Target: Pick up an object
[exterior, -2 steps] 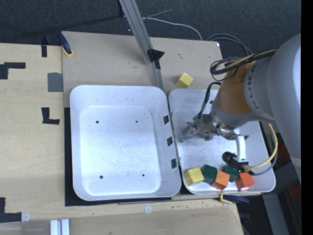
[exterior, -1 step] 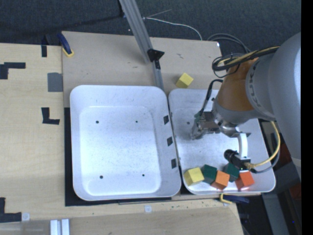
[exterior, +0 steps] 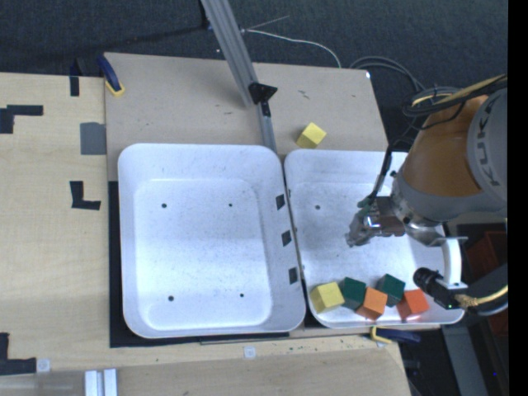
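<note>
Hovering mid right bin [exterior: 330,172], gripper [exterior: 360,232] carried nothing visible; its grip state was unclear. Blocks [exterior: 369,296] sat clustered along the bin's near edge, so no pick was done.

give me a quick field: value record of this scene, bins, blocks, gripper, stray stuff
left bin: white, shallow, no blocks in it
right bin: white, shallow, blocks bunched along its near edge
blocks in right bin: yellow block, dark green block, orange block, second green block, red-orange block
stray block: yellow cube on the bench, beyond the right bin
gripper: over the middle of the right bin, apart from the blocks, holding nothing visible
arm: enters from the right
task state: no object picked up yet
</note>
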Motion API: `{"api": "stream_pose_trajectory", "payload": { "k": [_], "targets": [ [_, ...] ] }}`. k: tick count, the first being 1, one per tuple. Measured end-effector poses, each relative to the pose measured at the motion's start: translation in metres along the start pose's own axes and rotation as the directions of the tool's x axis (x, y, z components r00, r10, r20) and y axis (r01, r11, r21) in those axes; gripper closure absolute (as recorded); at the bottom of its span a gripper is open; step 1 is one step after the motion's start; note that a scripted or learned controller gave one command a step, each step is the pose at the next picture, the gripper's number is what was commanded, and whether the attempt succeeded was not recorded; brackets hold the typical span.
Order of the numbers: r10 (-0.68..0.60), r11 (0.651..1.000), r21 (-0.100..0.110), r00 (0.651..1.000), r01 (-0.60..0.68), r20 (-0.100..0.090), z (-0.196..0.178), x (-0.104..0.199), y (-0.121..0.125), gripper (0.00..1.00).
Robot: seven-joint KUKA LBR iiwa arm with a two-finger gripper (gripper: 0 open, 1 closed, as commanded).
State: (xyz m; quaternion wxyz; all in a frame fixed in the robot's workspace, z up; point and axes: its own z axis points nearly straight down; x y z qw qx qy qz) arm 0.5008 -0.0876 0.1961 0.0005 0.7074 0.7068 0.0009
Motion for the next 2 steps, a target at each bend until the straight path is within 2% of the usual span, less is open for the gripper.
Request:
{"api": "stream_pose_trajectory", "payload": {
  "k": [1,2],
  "targets": [
    [-0.003,1.000,-0.001,1.000,0.003,0.003,-0.015,-0.018,0.052,1.00],
    [-0.001,1.000,0.010,1.000,0.001,-0.001,0.001,0.008,-0.011,1.00]
  ]
}}
